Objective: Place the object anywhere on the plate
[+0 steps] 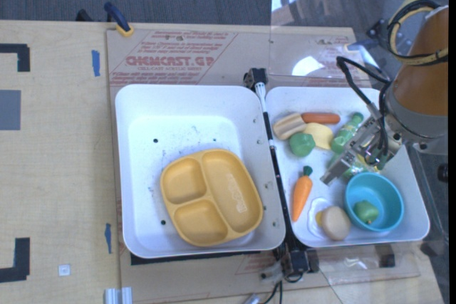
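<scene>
A yellow plate (210,197) with three compartments lies in the left bin (142,110), towards its front, and nothing rests on it. My gripper (342,164) hangs over the right bin (417,181), just above the left rim of a blue bowl (385,197) and beside a green bottle (347,133). Something small and yellow-green shows at the gripper's body, but I cannot make out whether it is held. An orange carrot (301,196) lies to the gripper's lower left.
The right bin also holds a bun (288,124), a red sausage (320,118), a green fruit (301,144), a yellow piece (320,135) and a beige ball (335,223). A green item (367,211) sits in the bowl.
</scene>
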